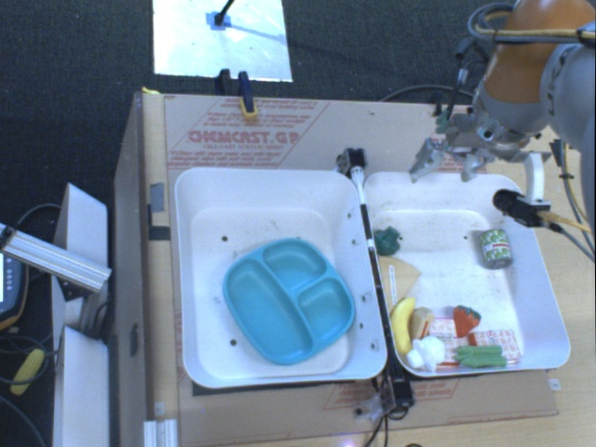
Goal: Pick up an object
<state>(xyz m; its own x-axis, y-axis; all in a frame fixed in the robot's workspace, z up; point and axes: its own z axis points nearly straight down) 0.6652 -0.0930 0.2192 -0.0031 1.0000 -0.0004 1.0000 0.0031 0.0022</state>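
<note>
Toy food [456, 338] is piled at the near end of the right bin [545, 291]. Nothing has been picked up yet. Above the bin's far edge, the tool [449, 161] is held open, with nothing in it.

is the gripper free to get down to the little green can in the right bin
Probably yes: the gripper hangs above the right bin's far rim, and the green can lies alone on bare floor, apart from the food pile.

My open two-finger claw [445, 157] hangs above the far rim of the right shallow white bin [545, 291], gripping nothing; below it lie a small green-labelled can [495, 248], a dark green lump [387, 241], a yellow banana [401, 323] and a red strawberry-like piece [467, 318]; the left white bin [200, 208] bears a light blue divided plastic tray [289, 298].
</note>
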